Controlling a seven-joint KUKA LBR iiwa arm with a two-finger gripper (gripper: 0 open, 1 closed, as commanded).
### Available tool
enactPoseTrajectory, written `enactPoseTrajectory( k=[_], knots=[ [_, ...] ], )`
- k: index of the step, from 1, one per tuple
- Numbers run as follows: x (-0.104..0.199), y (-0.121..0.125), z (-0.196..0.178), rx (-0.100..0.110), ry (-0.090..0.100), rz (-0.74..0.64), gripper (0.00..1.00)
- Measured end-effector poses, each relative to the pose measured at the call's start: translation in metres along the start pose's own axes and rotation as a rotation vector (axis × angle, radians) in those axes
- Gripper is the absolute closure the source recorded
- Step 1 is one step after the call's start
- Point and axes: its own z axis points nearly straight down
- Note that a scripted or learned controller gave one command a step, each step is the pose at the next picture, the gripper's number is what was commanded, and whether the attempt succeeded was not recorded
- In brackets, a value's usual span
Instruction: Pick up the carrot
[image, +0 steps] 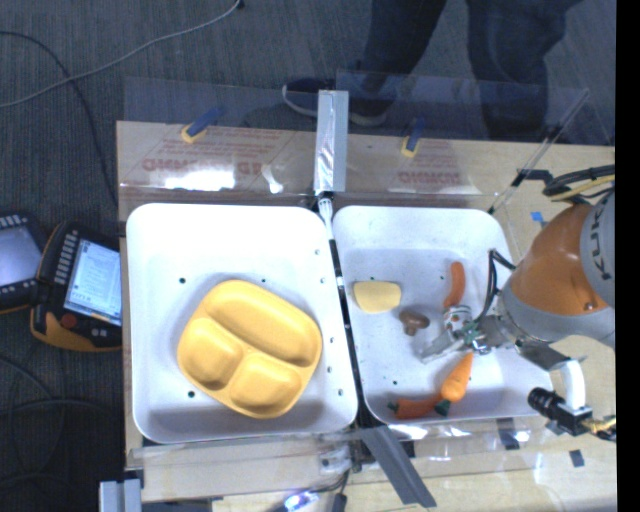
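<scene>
The carrot is a short orange taper lying in the right bin near its front wall, tilted with its thick end up toward the gripper. The gripper is a small metal assembly at the end of the grey and orange arm, which reaches in from the right. It hangs low over the bin floor, just above and to the left of the carrot's upper end. I see nothing held in it.
The right bin also holds a dark orange-red vegetable with a green stem at the front wall, a slim red-orange piece, a small brown lump and a pale yellow piece. A yellow sectioned plate lies in the left bin.
</scene>
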Motion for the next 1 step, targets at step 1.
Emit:
enactPoseTrajectory(
  k=[1],
  knots=[
    [-0.0081,-0.0012,0.0001,0.000,0.004,-0.185,0.00]
  ],
)
